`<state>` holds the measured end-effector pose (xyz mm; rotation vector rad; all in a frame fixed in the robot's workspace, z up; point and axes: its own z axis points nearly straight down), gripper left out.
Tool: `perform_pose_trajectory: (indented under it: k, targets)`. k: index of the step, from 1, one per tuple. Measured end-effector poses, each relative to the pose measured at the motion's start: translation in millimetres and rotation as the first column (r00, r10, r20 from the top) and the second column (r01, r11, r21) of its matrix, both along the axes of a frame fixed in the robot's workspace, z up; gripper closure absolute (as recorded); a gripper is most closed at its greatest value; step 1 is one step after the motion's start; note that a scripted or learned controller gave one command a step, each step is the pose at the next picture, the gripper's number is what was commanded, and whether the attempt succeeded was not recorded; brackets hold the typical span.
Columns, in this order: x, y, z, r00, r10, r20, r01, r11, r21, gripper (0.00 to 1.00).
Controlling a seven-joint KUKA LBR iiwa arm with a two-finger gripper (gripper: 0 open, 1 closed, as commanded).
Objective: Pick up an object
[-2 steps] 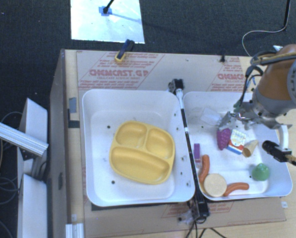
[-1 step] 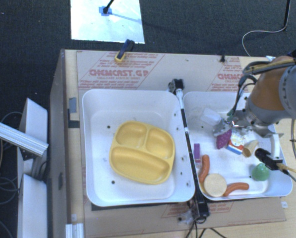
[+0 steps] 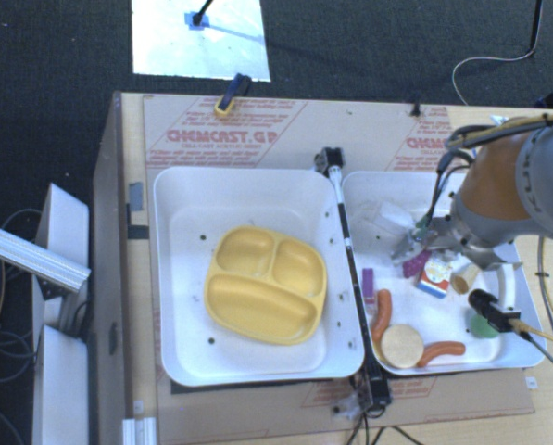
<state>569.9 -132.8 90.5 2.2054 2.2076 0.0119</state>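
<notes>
Dark carpet surrounds my tabletop (image 3: 257,128), which carries two shallow white bins. The left bin (image 3: 179,202) holds a yellow compartmented plastic tray (image 3: 267,284). The right bin (image 3: 387,188) holds small toy foods: two orange sausages (image 3: 381,311), a round tan biscuit (image 3: 401,346), a purple block (image 3: 415,266) and a red-and-white carton (image 3: 433,277). My tool (image 3: 424,244) hangs over that bin's middle, just above the purple block; how wide it stands I cannot tell. The block looks light, stiff and smooth, best pinched across its short flat sides.
</notes>
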Motion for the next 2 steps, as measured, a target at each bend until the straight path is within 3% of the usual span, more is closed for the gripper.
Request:
perform_pose_trajectory:
  k: [1,2]
  targets:
    - [1,1,12,1.000,0.000,0.002,0.000,1.000,0.003,1.00]
    - [-16,113,123,1.000,0.004,-0.016,-0.004,1.000,0.011,1.00]
